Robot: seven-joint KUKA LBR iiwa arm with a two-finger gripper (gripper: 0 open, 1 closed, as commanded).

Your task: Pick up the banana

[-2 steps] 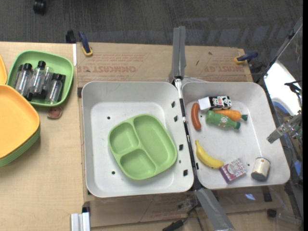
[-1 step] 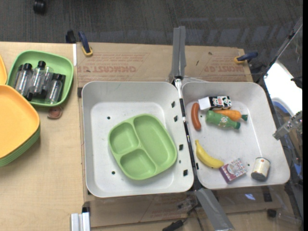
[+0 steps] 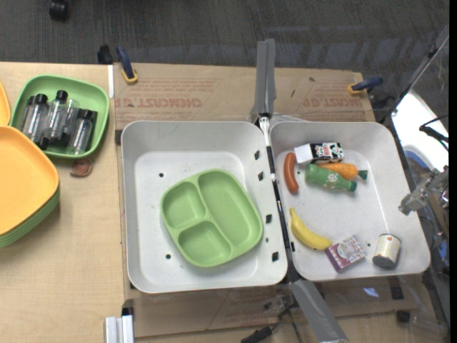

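The banana (image 3: 308, 233) lies loose in the right bin (image 3: 403, 184), clear of neighbours for grasping; the gripper (image 3: 423, 197) waits beside the bin, finger state indiscernible.

Two shallow white plastic bins, left (image 3: 136, 213) and right (image 3: 400, 191).

Left bin: one green three-compartment plate (image 3: 211, 218).

Right bin, one of each:
- yellow banana (image 3: 308, 233)
- red sausage (image 3: 290, 172)
- green bottle (image 3: 330, 179)
- orange carrot (image 3: 341, 168)
- black-and-white carton (image 3: 320, 151)
- purple packet (image 3: 347, 252)
- cream cylinder (image 3: 386, 251)

Counter's left edge: one green tray (image 3: 93, 95) holding several dark-capped vials (image 3: 58, 122); exact number unclear.
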